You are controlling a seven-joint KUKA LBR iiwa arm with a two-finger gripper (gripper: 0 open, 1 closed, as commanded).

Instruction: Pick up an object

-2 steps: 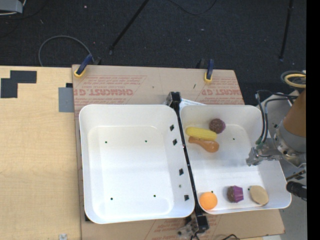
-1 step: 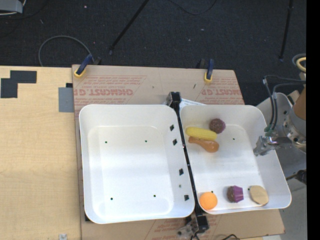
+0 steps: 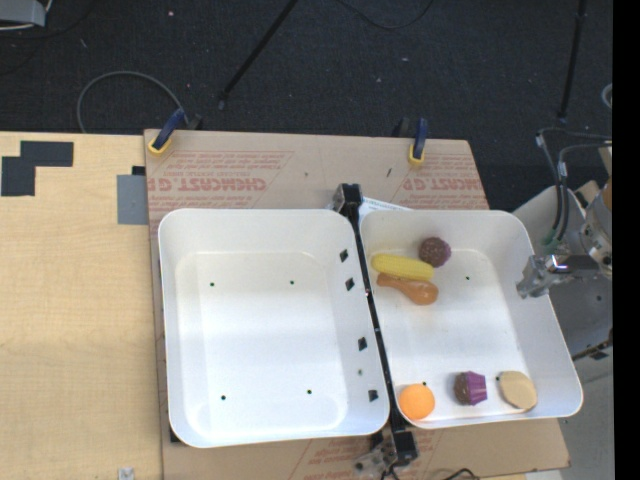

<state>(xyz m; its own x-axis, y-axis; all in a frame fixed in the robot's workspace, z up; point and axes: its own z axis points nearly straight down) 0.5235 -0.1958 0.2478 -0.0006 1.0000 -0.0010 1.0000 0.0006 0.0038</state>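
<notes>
The right bin (image 3: pixel 545 368) holds several small objects. A yellow banana-like piece (image 3: pixel 403 265) lies at its back left, touching an orange-brown piece (image 3: pixel 410 289) just in front of it. A dark purple ball (image 3: pixel 434 251) sits behind them. Along the front wall are an orange ball (image 3: pixel 417 401), a purple chunk (image 3: pixel 470 388) and a tan oval (image 3: pixel 517 390). My gripper (image 3: pixel 538 273) shows as a grey part at the bin's right rim, away from all the objects and with nothing seen in it.
The left bin (image 3: pixel 180 268) stands beside the right one, with a black divider strip (image 3: pixel 362 308) between them. Both rest on a cardboard sheet (image 3: pixel 300 173) clamped at the back. A light wooden bench top (image 3: pixel 70 318) lies to the left.
</notes>
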